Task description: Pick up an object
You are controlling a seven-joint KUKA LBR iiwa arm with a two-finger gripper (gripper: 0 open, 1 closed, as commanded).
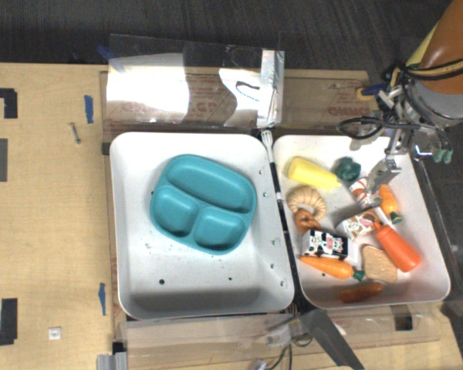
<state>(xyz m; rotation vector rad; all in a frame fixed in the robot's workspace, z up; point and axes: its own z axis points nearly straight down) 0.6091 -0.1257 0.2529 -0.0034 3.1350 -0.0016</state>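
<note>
We start at the near rim of the right white plastic bin [440,287]. A dark red sausage-shaped toy [363,290] lies there, well below the gripper [382,174]. Its long axis runs along that rim.

The gripper is bare grey metal and reaches into the far half of this bin. We cannot tell whether its jaws are spread or pressed together, and nothing is visibly pinched.

- Just below the jaws: a small orange-and-white toy [387,203].
- Further below, toward the near rim: a smooth orange tapered bottle-shaped toy [397,247]. Its long axis slants from upper left to lower right.
- Left of the jaws: a dark green lumpy toy [346,167] and a smooth yellow oblong toy [312,173]. The oblong's long axis lies across the bin.
- Below and to the left: a tan ridged croissant-shaped toy [305,201], a black-and-white printed carton [326,244], and an orange carrot toy [329,267]. The carrot's green tip points right.
- Beside the bottle: a flat tan bread-slice toy [378,264].

Far left of the jaws, the left white plastic bin [131,268] holds a glossy teal three-compartment plate [203,201].
</note>
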